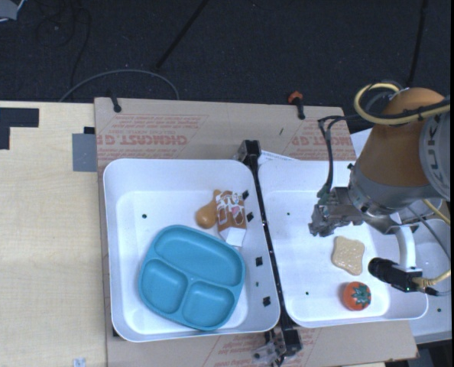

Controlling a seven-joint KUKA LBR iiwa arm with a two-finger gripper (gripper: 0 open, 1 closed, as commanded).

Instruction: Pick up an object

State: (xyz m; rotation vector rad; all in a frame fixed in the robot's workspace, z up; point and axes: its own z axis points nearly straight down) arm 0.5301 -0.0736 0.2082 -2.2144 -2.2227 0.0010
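Nearest the lens stands the arm (399, 147), orange band uppermost, reaching in from 3 o'clock over the right bin (296, 281). At its lower end I read the pincer (324, 219), a dark cluster low over the bin's bare white floor, just off the bin's centre toward 11 o'clock. From this slant I cannot tell whether it is released or clenched, nor whether it touches the floor.

The things to be picked up lie loose in the two bins. Closest is a beige slice (348, 255), flat on the floor at the pincer's 5 o'clock, near it but apart. Farther along the same bearing sits a red tomato (356, 296) with a green top, apart from the slice and close to the bin's 5 o'clock corner.

At the pincer's 9 o'clock is the left bin (128, 205), set edge to edge with the right one. A brown biscuit (228, 209) with white icing lies near that bin's 3 o'clock wall, an orange-brown ball (206, 216) touching its 9 o'clock side. A blue plate (191, 277) with three compartments takes up the bin's 6 o'clock half, its rim just beside the biscuit, which is at its 1 o'clock. Both bins rest on cardboard (212, 128) printed in red.
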